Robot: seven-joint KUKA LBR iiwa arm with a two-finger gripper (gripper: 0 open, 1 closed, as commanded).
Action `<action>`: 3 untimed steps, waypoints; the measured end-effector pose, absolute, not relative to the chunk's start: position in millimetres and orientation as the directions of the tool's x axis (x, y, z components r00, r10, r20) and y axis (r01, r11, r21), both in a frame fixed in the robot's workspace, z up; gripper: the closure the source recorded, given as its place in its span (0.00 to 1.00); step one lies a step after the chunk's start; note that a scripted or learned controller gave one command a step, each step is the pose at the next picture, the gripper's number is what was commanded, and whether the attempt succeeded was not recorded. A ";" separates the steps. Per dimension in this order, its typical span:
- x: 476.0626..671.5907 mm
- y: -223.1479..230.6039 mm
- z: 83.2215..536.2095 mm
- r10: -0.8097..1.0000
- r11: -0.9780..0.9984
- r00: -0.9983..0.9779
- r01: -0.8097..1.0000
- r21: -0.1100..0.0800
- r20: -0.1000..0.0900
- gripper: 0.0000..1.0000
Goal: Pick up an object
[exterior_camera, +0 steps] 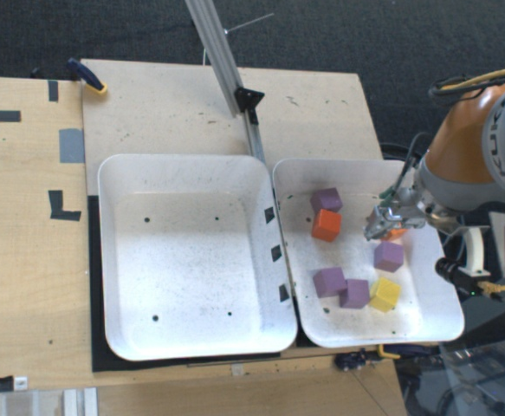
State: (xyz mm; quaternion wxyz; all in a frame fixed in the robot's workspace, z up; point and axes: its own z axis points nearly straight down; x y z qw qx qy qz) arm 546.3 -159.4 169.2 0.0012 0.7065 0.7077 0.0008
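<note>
Gripper (385,224) is positioned low in the right bin (434,319), above a purple cube (389,256); gripper opening cannot be determined.

The gripper (386,225) partly hides a small orange object (397,231); its shape is unclear.

2 bins side by side on the bench (191,111): left bin (113,198) mid-frame, right bin (434,319) right of it, rims touching. 6 blocks in the right bin: 2 in its upper left (326,200) (326,224), touching; 1 at right-centre (389,256); 3 in a row lower down (329,281) (354,293) (385,294). Tool (384,219) over the bin's upper right, just above the right-centre block. Clamp (87,74) at the bench's upper left corner.
</note>
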 end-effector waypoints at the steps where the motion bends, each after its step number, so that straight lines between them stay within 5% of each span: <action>1: 546.7 -162.1 211.9 1.000 0.002 -0.002 1.000 0.004 -0.001 1.00; 2: 547.9 -161.9 255.4 1.000 0.002 -0.002 1.000 0.004 -0.001 1.00; 3: 569.0 -105.1 257.8 1.000 0.007 -0.007 1.000 0.000 0.002 1.00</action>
